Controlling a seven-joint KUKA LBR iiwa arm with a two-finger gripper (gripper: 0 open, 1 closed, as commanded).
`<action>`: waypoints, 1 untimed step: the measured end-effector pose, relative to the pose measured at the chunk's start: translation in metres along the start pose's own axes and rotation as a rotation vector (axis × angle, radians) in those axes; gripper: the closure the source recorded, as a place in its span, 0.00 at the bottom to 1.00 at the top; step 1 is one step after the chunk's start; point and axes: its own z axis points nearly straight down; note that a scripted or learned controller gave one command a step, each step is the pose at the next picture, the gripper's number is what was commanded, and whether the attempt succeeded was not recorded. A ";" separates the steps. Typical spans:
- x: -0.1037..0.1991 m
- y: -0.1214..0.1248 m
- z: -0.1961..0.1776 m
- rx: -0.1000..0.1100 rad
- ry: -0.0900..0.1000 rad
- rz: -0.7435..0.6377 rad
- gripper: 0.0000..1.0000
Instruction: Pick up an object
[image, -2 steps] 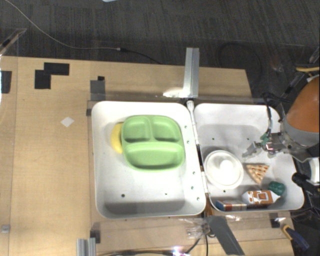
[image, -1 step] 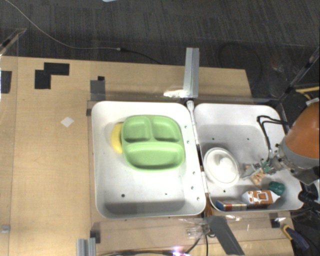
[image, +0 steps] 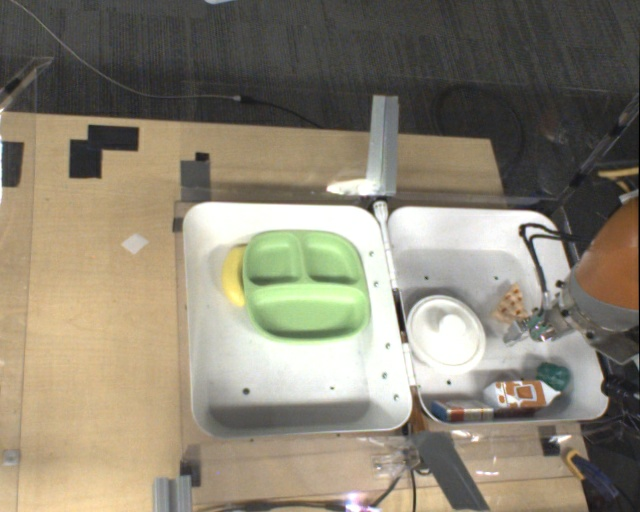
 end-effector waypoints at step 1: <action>0.000 0.000 0.000 0.000 0.000 0.000 0.00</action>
